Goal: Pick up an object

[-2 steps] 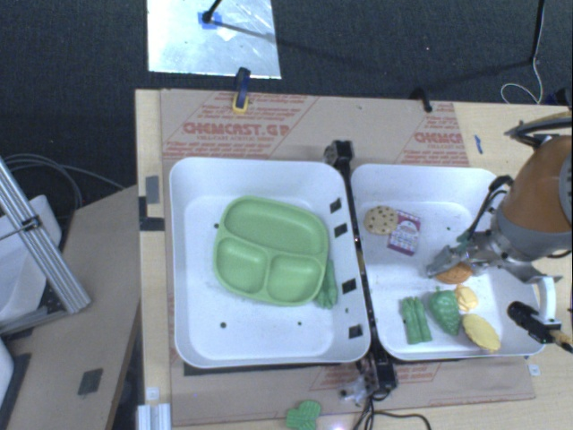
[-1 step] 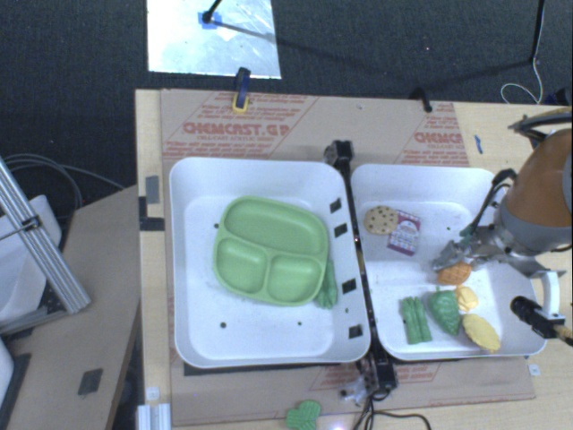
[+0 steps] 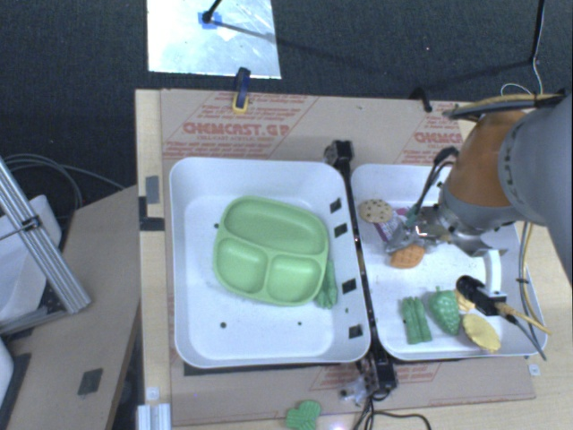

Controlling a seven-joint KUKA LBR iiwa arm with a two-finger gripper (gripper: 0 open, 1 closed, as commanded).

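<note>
Camera view, right of centre: a small orange piece (image 3: 407, 257) lies on the floor of the right bin (image 3: 396, 179), towards that bin's left wall. It looks like the likeliest thing to be picked. The gripper (image 3: 414, 233) sits low, just above and touching or nearly touching the piece's upper edge. Nothing can be seen held in it, and I cannot tell whether it is clenched or released, because the wrist hides its tip.

A pink and purple item (image 3: 390, 231) lies just left of the gripper, and a speckled round biscuit (image 3: 375, 210) sits a little further up and left. The three are crowded, which probably explains why the arm (image 3: 510, 164) comes in low from the right of the frame, and a grab could well nudge the neighbours.

In the bin's lower part, well apart from the gripper, lie a ribbed green piece (image 3: 414, 320), a leafy green piece (image 3: 445, 312) and a yellow piece (image 3: 483, 332), all loose and flat.

The left bin (image 3: 192, 240) holds a green divided tray (image 3: 271, 251) lying tilted, with a small green item (image 3: 329, 285) against its right edge.
</note>
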